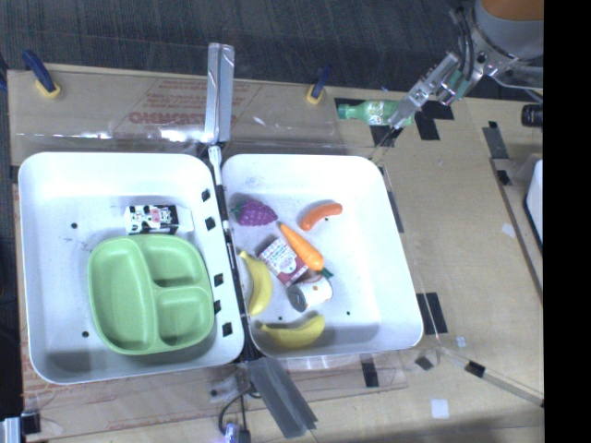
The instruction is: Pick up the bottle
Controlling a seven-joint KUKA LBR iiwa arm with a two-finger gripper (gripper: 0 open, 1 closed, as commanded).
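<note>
- Camera view looks down on a bench with two white bins side by side.
- The gripper (406,118) is up at the far right, past the far edge of the right bin (392,275). It hangs over the brown bench top (462,247), not over a bin.
- A green bottle (365,112) lies on its side at the gripper's tip, sticking out to the left. It sits outside the bins, just past the far right corner of the right bin.
- The bottle's right end meets the gripper's tip. I cannot tell if the tip is pinching the bottle or only beside it.
- The arm (503,12) is grey with an orange band, and it comes in from the far right corner.
- The right bin has play food in it. A purple bunch of grapes (254,213) is near its left wall.
- An orange sausage (320,214) lies to the right of the grapes.
- A carrot (302,246) lies in the middle, tilted, touching a small red packet (280,259).
- A little can (312,293) lies just near of the carrot.
- One banana (260,282) curves along the left wall. Another banana (291,330) lies at the near side.
- The left bin (46,201) holds a green tray (150,293) with three parts.
- A small black and white carton (152,218) lies just far of the tray.
</note>
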